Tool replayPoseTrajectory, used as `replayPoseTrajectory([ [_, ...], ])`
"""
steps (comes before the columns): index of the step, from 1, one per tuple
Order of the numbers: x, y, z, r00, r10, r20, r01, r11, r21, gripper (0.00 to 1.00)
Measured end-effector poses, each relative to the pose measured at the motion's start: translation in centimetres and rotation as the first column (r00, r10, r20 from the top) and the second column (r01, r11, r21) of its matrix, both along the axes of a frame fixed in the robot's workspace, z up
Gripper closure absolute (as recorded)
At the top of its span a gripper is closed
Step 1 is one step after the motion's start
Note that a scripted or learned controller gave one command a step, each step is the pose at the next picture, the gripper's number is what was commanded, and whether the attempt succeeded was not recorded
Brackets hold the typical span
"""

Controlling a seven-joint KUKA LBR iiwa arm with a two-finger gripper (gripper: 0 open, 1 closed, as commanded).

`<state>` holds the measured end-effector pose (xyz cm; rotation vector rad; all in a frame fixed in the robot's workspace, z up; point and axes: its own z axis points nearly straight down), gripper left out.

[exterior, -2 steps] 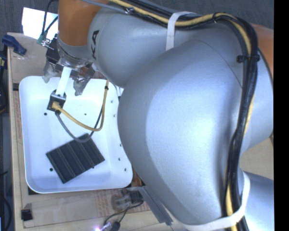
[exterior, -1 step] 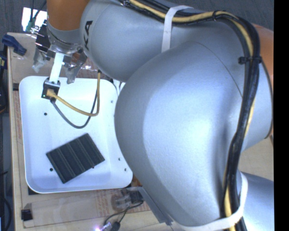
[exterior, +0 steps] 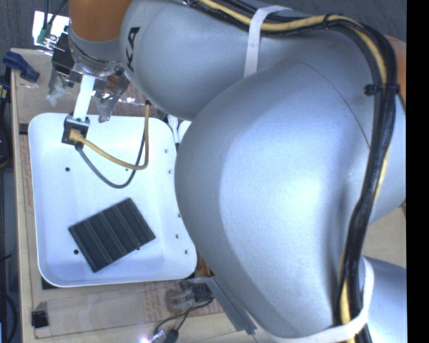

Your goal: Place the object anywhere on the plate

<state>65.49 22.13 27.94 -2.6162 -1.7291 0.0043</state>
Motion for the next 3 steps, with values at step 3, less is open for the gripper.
replayPoseTrajectory([
  [3, -0.2, 0.6, 2.7, 1.0, 0.02, -0.008, -0.02, 1.0, 0.006, 1.0],
])
